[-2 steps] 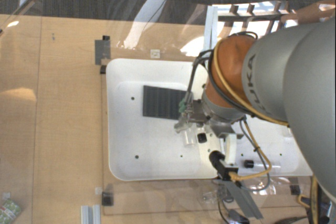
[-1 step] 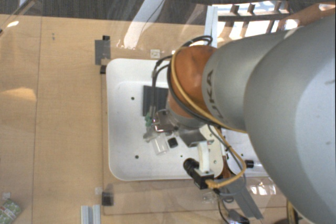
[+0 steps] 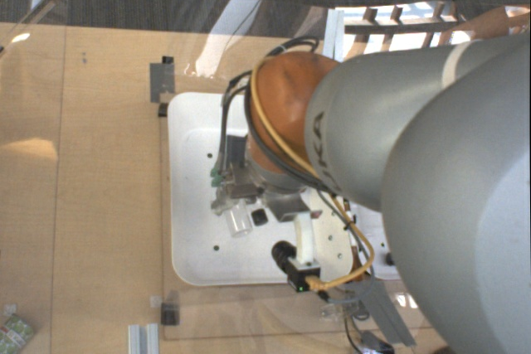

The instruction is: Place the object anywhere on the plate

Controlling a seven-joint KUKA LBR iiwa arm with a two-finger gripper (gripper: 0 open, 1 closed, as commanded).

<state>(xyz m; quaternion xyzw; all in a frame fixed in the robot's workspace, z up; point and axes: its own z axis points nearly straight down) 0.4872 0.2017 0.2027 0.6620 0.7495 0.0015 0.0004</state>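
My gripper [image 3: 240,215] hangs low over the middle of the left white bin [image 3: 192,178], below the orange wrist band [image 3: 282,108]. The grey arm [image 3: 431,170] reaches in from the right and hides the right part of this bin and whatever lies under it. A small dark square piece [image 3: 260,216] sits right beside the gripper's tip; I cannot tell whether it lies on the bin floor or belongs to the gripper. A black-and-white fitting with a green light [image 3: 297,261] hangs off the wrist near the bin's front edge.
Bare white bin floor shows left of the gripper, out to the rim [image 3: 172,203]. Black brackets stand at the bin's back-left corner [image 3: 163,80] and front-left corner [image 3: 168,312]. Wooden bench [image 3: 83,178] stretches to the left. Yellow and black cables [image 3: 348,261] loop off the wrist.
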